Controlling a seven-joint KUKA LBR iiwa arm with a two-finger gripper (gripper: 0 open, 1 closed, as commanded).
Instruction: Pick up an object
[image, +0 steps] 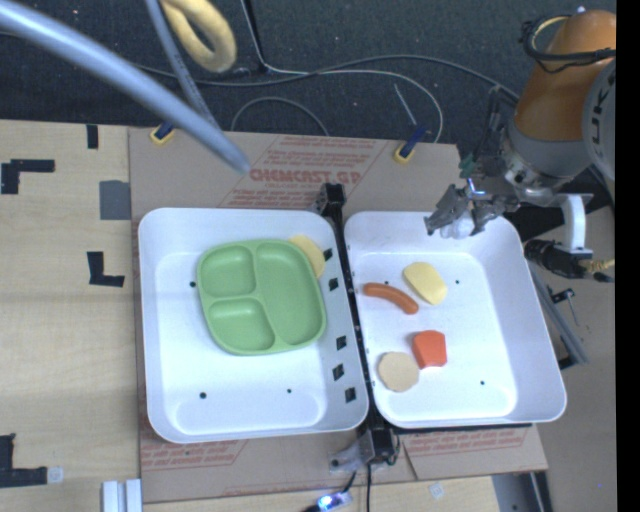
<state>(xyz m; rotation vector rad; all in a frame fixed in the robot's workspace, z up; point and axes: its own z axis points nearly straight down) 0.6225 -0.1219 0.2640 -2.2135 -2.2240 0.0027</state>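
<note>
hand (458, 222) | over right bin's (520, 330) far rim (nothing visibly held)

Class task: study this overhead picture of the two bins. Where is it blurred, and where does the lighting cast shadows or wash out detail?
Camera view: the grey metal pole crossing the top left is soft and out of focus; the small food pieces, such as the orange-red block, are sharp with faint shadows; the shallow white right bin is bright and its surface detail is washed out; the dark floor at the top is dim.
</note>
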